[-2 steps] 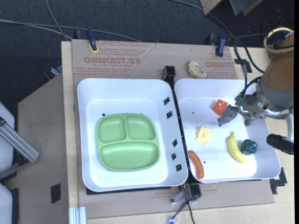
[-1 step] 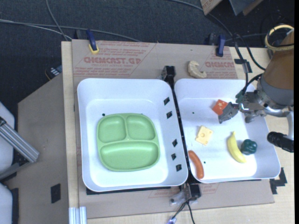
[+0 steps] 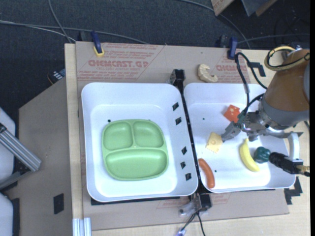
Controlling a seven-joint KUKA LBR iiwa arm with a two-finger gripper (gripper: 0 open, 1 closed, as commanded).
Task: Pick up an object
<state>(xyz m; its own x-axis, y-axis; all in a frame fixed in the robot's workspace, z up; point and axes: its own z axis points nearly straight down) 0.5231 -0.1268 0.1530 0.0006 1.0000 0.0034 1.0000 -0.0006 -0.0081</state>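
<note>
Hovering over right bin (image 3: 216, 95), gripper (image 3: 230, 132) sits centre-right of frame; cannot tell finger state. Nearest target: cheese wedge (image 3: 214, 142), just left-below it — likely light, stiff plastic, slick; best pinched across flat faces. Banana (image 3: 248, 156), sausage (image 3: 207, 172) nearby. Board at top reads "CHEMCAST GP" (image 3: 118, 63).

Glossy smooth white plastic bins (image 3: 93, 132); matt pale-green plastic divided tray (image 3: 134, 149) at left. Shiny plastic-looking yellow banana (image 3: 248, 156) and orange-red sausage (image 3: 206, 172) at right. Matt brown printed cardboard sheet (image 3: 128, 58) underneath. Ribbed bare metal rail (image 3: 17, 149) at left edge.
</note>
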